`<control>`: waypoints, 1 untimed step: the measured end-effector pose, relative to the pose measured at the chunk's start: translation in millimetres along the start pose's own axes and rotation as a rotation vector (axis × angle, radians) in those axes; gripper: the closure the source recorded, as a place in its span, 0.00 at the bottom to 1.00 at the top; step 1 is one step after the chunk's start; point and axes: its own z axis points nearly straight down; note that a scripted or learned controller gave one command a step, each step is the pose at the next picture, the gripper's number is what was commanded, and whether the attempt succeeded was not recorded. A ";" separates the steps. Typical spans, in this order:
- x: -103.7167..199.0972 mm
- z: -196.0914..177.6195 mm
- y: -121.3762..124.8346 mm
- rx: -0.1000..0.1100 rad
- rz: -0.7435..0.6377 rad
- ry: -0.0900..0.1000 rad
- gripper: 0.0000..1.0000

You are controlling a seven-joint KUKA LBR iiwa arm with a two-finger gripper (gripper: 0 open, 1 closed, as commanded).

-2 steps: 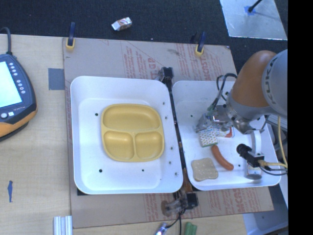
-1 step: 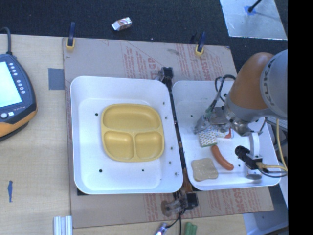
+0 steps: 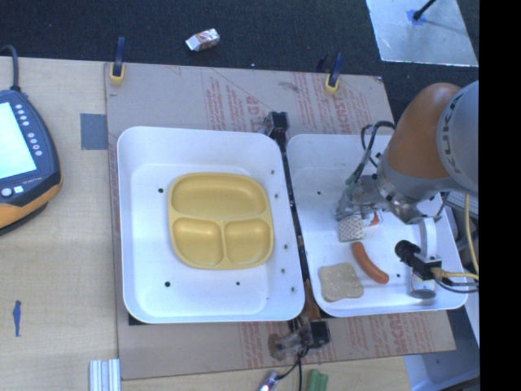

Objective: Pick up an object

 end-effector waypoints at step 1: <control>55.1 -86.1 -11.8 0.010 0.001 0.011 1.00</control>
